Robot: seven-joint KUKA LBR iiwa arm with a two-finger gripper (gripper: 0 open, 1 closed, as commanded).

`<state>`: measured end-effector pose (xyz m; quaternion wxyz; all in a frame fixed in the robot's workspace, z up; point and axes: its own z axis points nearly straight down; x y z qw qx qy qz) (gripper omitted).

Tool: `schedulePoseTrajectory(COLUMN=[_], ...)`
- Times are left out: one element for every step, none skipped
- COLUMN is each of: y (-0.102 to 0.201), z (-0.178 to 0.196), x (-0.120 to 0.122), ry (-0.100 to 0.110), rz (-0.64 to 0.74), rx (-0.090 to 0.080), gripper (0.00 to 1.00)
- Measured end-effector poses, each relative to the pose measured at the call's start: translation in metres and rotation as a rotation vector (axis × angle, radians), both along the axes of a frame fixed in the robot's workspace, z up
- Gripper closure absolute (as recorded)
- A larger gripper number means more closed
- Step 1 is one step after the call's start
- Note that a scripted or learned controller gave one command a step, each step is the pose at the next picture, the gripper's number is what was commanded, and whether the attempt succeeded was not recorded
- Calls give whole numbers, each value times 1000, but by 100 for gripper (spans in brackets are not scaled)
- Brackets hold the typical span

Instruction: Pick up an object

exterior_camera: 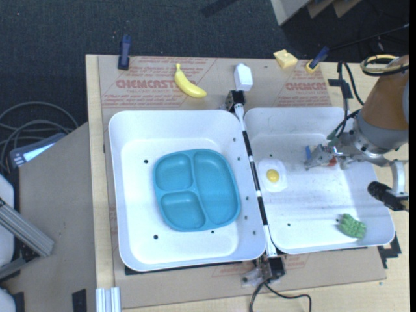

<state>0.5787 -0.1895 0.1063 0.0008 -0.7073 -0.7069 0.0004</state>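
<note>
Two shallow white bins sit side by side on a cardboard-covered bench [97, 174]. The left bin [130, 135] holds a blue divided plate [195, 190]. The right bin [292, 125] holds a toy fried egg [273, 175] near its left wall and a green toy [351, 226] near its front right corner. A gripper [316, 158] reaches in from the right, just right of the egg. A toy banana [188, 83] and a yellow cheese wedge [285, 59] lie behind the bins.
</note>
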Motion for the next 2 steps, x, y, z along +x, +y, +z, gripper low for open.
schedulePoseTrajectory(y=[0,0], z=[-17,-5], x=[36,38], ry=[-10,-19], rz=[1,2], rx=[-5,-6], gripper=[0,100])
